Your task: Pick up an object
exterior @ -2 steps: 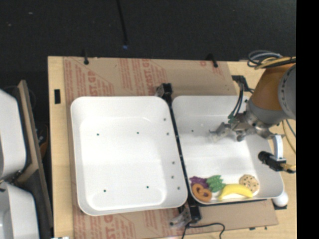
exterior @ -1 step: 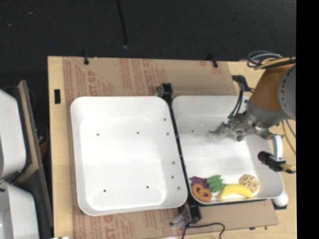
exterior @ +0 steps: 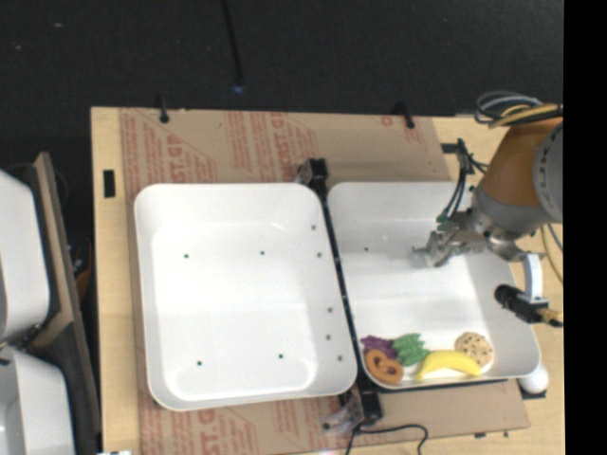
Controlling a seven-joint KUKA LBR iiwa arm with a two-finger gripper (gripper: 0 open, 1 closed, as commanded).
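Arm (exterior: pixel 517 173) low, wrist angled leftward

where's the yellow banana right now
The yellow toy banana lies along the near edge of the right-hand white bin, between the green leafy toy and the round speckled cookie.

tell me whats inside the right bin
The right bin holds toy food along its near edge: purple grapes, a donut, a green leafy piece, a banana and a cookie. The gripper hangs over its far part, covering some floor.
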